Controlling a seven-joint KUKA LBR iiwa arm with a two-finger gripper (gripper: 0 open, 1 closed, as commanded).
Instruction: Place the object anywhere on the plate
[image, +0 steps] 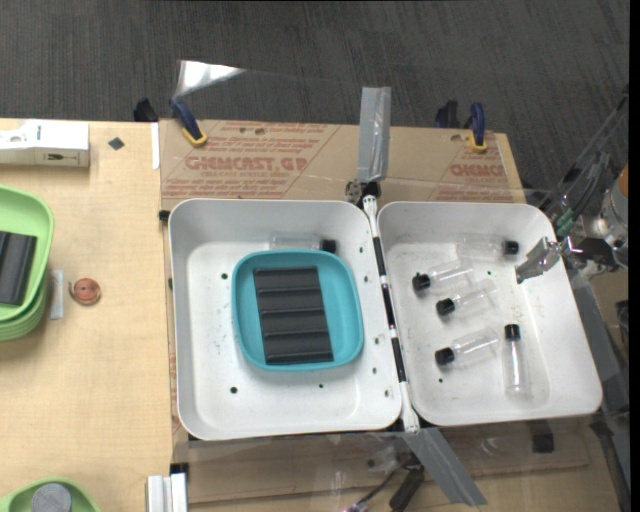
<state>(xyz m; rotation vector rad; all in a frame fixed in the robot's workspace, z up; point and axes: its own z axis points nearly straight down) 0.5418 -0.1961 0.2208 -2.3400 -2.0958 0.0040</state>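
A teal plate (345, 325) with a black ridged insert (292, 315) lies in the left bin (200, 330). Several clear vials with black caps lie scattered in the right bin (560, 390): one (455, 272) near the middle, one (470, 297) just below it, one (472, 348) lower down, one (514, 362) standing lengthwise at the lower right, and one (488, 245) near the back. My gripper (540, 258) hangs over the right bin's far right side, just right of the back vial, with nothing visibly held.
Another clear vial (300, 243) lies in the left bin behind the plate. Left of the bins, the wooden bench holds a green tray (25, 265), a white box (45, 145) and a small brown disc (86, 291). Clamped cardboard (260, 160) lies behind the bins.
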